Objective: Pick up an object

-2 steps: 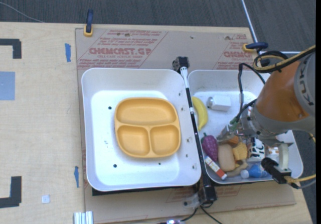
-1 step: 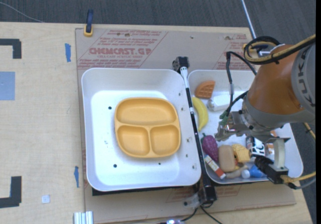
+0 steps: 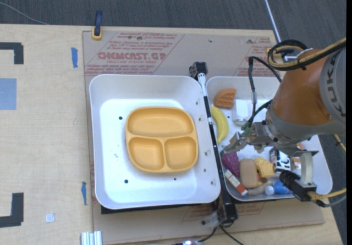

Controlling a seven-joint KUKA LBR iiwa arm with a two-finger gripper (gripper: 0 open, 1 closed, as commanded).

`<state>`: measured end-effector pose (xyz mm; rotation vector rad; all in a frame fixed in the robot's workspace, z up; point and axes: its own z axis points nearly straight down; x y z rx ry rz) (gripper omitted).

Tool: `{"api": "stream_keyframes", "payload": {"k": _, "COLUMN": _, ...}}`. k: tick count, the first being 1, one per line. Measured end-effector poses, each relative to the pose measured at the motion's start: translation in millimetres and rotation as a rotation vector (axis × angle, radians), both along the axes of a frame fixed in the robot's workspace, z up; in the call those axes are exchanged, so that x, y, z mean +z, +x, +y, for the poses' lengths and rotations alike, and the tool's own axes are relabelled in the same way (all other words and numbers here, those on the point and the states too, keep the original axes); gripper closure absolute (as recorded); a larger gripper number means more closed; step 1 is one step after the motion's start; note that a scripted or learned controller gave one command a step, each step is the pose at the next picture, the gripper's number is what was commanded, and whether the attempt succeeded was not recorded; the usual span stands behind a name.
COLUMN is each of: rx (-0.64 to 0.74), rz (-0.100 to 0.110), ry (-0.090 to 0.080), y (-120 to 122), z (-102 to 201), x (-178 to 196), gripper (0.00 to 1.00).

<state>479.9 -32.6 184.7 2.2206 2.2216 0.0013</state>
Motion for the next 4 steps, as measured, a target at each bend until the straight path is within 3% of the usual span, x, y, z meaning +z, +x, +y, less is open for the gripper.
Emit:
{"api": "stream_keyframes", "payload": {"k": 1, "rx": 0.000, "rz": 0.000, "ry": 0.000, "y": 0, "z": 0, "x": 0, "gripper": 0.00}}
{"api": "stream_keyframes", "payload": {"k": 2, "rx": -0.001, "rz": -0.001, "ry": -0.002, "y": 76, "z": -65, "x": -55, "gripper": 0.00}}
{"api": "stream_keyframes", "payload": {"k": 3, "rx": 0.000, "rz": 0.000, "ry": -0.001, "y": 72, "z": -67, "x": -89, "gripper": 0.00}}
{"api": "stream_keyframes", "payload": {"k": 4, "rx": 0.001, "rz": -0.018, "ry": -0.005, "y": 41, "z": -70, "x": -95, "gripper": 0.00}}
